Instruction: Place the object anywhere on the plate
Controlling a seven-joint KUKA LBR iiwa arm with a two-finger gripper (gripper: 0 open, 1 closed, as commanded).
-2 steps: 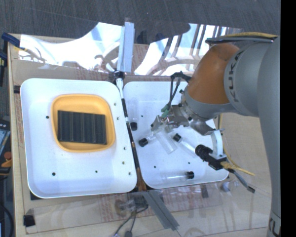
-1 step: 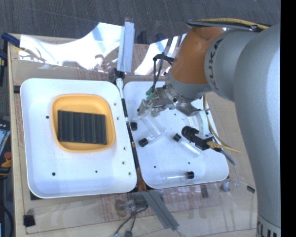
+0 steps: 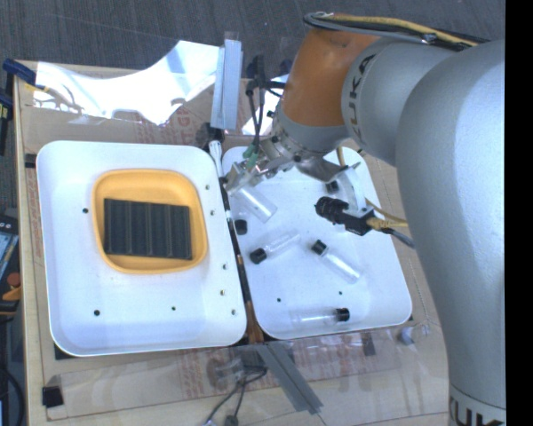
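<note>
Grey and bulky, the arm (image 3: 426,149) fills the right side of the camera view and bends down over the right bin (image 3: 386,304), its orange band (image 3: 320,82) sitting just above the wrist. This low posture suggests the program is searching for a vial to pick. Left of the tool (image 3: 249,174) lies the left bin (image 3: 62,327), and in it the yellow plate (image 3: 147,187) with a dark ribbed centre, well apart from the tool and waiting to receive something. Both bins rest on the tabletop (image 3: 160,371), with crumpled clear plastic sheet (image 3: 142,87) behind the left one.

Whether the tool is clenched, released or grasping anything cannot be told; its tip is lost among metal parts and cables at the far left corner of the right bin. One clear vial (image 3: 253,204) lies just below the tool, near or touching it, and is probably the target. Other vials lie loose further toward the camera: one with a black cap (image 3: 274,246), another (image 3: 333,258) beside it, and one (image 3: 318,316) near the front wall. A black fitting with a yellow cable (image 3: 345,213) hangs to the tool's right.

To reach the plate, the tool would have to lift over the two bin walls meeting between the bins.
</note>
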